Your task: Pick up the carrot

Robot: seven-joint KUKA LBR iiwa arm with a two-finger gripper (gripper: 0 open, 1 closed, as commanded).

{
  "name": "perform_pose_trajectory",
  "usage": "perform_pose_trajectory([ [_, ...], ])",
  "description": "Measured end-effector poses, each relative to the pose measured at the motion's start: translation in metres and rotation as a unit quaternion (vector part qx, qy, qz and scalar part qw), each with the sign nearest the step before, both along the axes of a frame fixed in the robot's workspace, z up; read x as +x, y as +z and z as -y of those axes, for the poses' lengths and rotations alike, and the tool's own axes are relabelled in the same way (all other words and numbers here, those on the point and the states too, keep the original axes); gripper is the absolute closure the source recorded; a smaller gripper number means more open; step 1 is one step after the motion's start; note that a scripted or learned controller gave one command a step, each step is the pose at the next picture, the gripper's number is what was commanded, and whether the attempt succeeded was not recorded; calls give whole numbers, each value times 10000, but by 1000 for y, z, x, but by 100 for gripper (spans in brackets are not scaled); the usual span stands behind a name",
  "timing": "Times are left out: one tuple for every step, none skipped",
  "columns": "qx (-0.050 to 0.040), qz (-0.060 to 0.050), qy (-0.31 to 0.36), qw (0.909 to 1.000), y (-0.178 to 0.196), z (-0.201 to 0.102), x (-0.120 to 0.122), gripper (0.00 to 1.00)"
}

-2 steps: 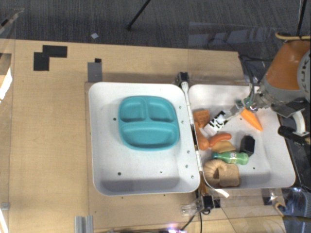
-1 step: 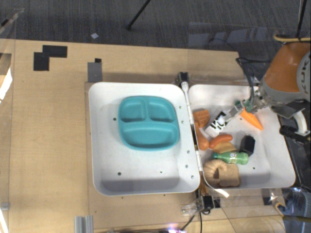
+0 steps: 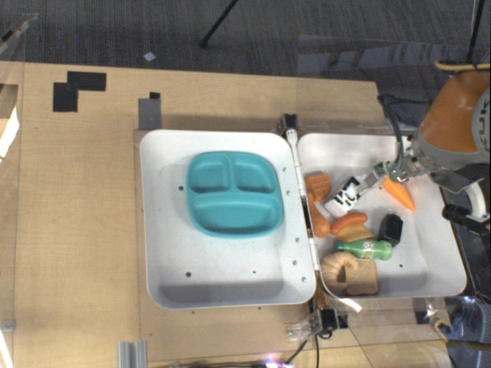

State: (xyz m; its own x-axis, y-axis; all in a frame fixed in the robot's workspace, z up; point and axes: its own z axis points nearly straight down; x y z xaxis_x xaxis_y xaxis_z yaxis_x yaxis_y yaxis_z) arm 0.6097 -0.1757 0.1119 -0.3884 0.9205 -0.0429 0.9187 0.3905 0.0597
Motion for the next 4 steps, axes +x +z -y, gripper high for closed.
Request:
perform_pose_trajectory([
  [8, -22, -357, 9994, 0, -6, 2, 0],
  [53, 6, -1031, 9947, 0, -9, -3, 0],
  [57, 35, -1006, 9949, 15, -10, 0, 100],
  [150, -305, -2009, 9790, 47, -16, -43, 100],
])
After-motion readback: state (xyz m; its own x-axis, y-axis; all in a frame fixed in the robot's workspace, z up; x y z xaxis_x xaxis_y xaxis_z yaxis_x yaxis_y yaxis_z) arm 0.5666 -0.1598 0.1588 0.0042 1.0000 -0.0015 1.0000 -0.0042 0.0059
